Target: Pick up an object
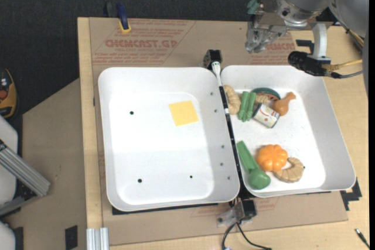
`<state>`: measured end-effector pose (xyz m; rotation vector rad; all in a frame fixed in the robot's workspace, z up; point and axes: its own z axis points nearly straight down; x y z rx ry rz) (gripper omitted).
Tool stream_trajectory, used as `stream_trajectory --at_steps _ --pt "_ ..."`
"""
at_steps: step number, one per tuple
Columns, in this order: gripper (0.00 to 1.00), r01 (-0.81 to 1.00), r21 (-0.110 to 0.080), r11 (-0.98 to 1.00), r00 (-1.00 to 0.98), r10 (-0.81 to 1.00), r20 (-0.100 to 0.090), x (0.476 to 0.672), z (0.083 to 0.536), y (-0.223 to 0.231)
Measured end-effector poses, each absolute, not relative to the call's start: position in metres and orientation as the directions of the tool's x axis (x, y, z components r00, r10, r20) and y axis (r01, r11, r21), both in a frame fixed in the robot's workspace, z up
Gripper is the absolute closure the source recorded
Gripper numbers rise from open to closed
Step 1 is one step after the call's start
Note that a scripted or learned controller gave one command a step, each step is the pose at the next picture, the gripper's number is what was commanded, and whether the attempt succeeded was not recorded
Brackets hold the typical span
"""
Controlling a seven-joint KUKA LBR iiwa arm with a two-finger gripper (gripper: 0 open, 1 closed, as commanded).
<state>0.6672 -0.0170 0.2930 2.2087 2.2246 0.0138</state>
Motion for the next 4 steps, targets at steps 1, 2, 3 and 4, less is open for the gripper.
stream_trajectory --at_steps 1,2,3,4 --pt "1.0 1.0 -0.006 0.007 -0.007 1.0 0.003 0.665 0.241 0.046" --pt "1.0 1.0 0.023 0.005 -0.005 1.0 0.004 0.661 0.524 0.102" --pt "1.0 1.0 -0.016 0.009 -0.009 1.0 -0.001 0.6 0.393 0.181" --pt "1.0 1.0 0.018 0.009 -0.009 1.0 0.009 0.572 0.546 0.228"
